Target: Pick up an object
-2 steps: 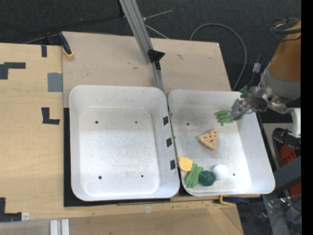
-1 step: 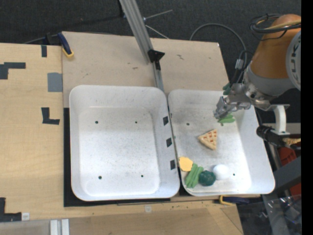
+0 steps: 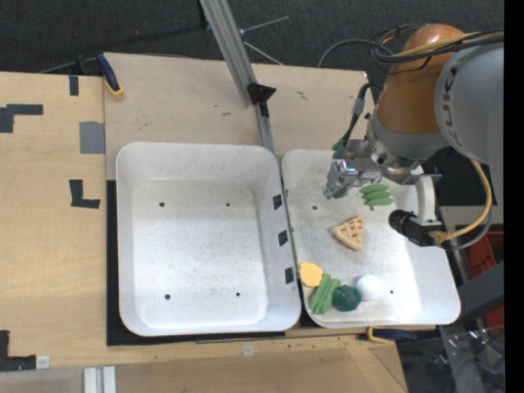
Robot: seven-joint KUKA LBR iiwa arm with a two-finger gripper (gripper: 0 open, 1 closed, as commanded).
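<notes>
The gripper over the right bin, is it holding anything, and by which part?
Nothing shows between the fingers of the gripper; it hangs over the right bin, beside the green piece.

My bench: pale wood top [image 3: 49, 219], lighter board [image 3: 188, 97] over its far part. Grey tape patch [image 3: 92, 137] and dark tape marks [image 3: 79, 193] at left. Blue-yellow clamp [image 3: 110, 75] on far edge. Beyond bench, dark carpet floor [image 3: 98, 11]. Slanted metal pole [image 3: 232, 43] crosses it, thin cables [image 3: 270, 27] beside. Light even, soft shadows.
</notes>
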